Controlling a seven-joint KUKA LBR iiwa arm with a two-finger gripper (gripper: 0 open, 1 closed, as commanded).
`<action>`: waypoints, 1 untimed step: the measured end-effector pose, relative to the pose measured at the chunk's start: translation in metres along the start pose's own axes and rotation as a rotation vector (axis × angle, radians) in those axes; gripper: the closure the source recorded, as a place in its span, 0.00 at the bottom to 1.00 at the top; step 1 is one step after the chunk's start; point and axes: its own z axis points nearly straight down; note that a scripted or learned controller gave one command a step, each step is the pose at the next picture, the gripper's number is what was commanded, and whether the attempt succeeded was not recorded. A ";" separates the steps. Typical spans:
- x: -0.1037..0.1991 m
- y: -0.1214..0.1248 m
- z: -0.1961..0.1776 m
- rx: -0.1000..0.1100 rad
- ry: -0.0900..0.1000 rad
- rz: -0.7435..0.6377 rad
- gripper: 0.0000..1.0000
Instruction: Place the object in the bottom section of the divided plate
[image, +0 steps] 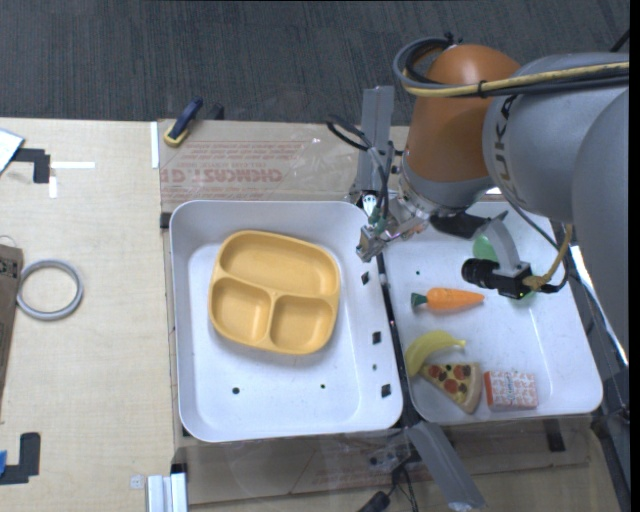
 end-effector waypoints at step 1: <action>0.057 0.045 0.027 -0.001 0.000 -0.017 1.00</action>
